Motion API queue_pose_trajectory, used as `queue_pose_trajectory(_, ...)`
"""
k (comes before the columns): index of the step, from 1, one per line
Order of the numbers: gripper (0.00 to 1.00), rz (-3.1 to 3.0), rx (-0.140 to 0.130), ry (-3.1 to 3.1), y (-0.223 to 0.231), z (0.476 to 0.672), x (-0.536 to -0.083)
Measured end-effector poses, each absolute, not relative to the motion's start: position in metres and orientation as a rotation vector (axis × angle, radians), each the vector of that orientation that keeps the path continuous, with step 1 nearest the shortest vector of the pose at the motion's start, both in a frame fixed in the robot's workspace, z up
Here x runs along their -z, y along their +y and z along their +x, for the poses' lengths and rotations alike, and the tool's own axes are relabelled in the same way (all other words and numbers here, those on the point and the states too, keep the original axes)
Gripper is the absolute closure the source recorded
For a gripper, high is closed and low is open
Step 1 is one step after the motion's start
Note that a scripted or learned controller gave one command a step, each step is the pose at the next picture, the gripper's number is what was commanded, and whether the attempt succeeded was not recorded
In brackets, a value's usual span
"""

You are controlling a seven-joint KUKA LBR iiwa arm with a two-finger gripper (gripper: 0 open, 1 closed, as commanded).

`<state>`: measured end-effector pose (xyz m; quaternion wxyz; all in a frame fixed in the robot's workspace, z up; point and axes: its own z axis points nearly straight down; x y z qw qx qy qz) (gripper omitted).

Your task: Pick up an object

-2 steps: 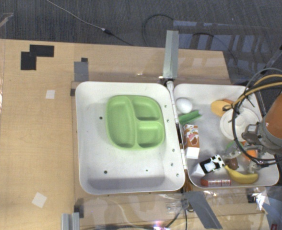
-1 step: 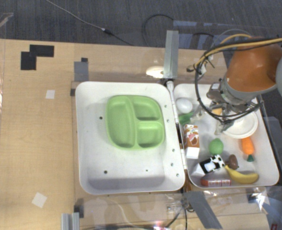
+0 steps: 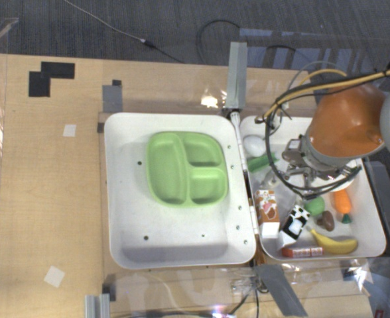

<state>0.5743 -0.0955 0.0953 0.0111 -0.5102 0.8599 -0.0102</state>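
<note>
The right bin (image 3: 375, 234) holds several small things. A yellow banana (image 3: 334, 244) lies near the front. An orange carrot (image 3: 342, 203) is at the right, and a small printed carton (image 3: 266, 205) at the left. A black-and-white item (image 3: 296, 221) sits in the middle, with a green piece (image 3: 314, 205) and a brown piece (image 3: 326, 220) beside it. A red-and-white stick (image 3: 302, 251) lies along the front wall. Further back lie a green bar (image 3: 260, 162) and a white round thing (image 3: 253, 143). My gripper (image 3: 312, 183) hangs over the bin's middle, mostly hidden under the wrist's orange band (image 3: 346, 126).
The left bin (image 3: 125, 244) holds a light green divided plate (image 3: 185, 168). Cables loop off the wrist over the right bin's back part. A grey post (image 3: 236, 75) stands behind the gap between the bins. Wooden bench stretches to the left.
</note>
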Motion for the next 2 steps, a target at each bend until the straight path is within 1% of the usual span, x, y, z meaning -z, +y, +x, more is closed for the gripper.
queue_pose_trajectory(1, 0.0, -1.396, 0.014, 2.799, -0.134, 0.548, -0.09)
queue_pose_trajectory(2, 0.0, -1.471, 0.009, 2.762, -0.141, 0.617, -0.089)
